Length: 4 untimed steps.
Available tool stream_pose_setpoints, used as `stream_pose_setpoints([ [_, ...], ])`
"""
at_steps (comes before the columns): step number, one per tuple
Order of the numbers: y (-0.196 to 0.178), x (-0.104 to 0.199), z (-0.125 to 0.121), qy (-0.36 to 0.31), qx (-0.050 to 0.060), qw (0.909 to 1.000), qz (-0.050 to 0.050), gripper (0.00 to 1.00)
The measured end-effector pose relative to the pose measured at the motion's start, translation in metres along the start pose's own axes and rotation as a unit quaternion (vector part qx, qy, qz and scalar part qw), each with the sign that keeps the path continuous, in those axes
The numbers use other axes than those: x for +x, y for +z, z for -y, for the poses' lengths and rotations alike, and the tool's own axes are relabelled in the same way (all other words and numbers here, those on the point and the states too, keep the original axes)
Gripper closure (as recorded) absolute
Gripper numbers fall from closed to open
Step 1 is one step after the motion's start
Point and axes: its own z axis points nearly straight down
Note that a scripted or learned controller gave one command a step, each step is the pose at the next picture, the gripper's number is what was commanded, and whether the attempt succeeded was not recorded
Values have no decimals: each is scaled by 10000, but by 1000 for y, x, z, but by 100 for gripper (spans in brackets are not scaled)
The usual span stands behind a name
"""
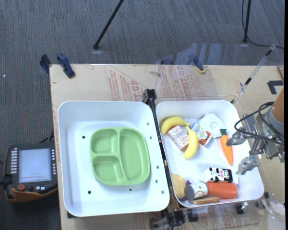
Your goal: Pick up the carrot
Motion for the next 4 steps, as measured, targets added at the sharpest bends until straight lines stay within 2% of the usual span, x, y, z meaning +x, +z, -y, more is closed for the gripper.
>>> stream_pose_setpoints([
  [1,95,-44,5,-224,20,9997,79,0],
  [2,88,-44,2,-262,13,9996,57,100],
  [3,94,2,-4,-1526,84,9878,294,100],
  [4,83,-2,-6,-1560,94,9871,334,100],
])
